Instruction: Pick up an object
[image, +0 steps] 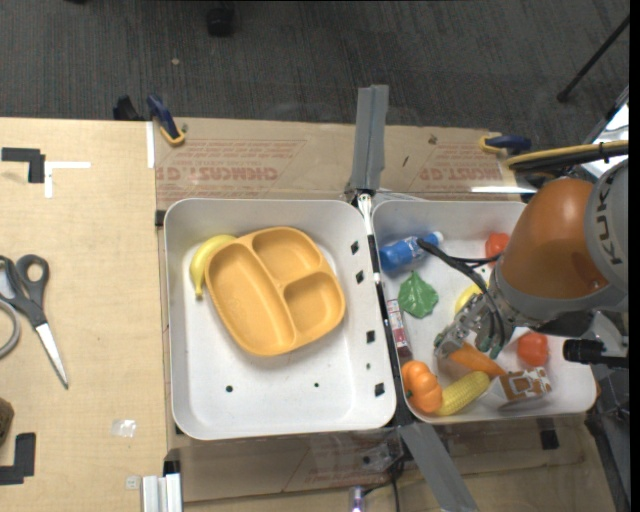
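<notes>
- Camera view is looking down on a wooden counter (90, 300) that is carrying two shallow white bins side by side.
- Left bin (270, 410) is holding a yellow divided plate (272, 290), with a banana (203, 258) peeking out from under the plate's left edge.
- Right bin (560, 405) is holding a pile of toys: a blue bottle (405, 251), a green leafy piece (418, 296), a corn cob (462, 391), an orange fruit (421, 384), a carrot (472, 358), a red ball (532, 348) and a small brown box (525, 384).
- Grey arm with its orange band (555, 245) is reaching in from the right over the right bin.
- End effector (478, 335) is sitting low among the toys, just above the carrot and near the corn cob; whether it is wide, narrow or gripping anything, I cannot tell.
- Scissors (38, 310) are lying on the counter, well apart from the bins, at the left.
</notes>
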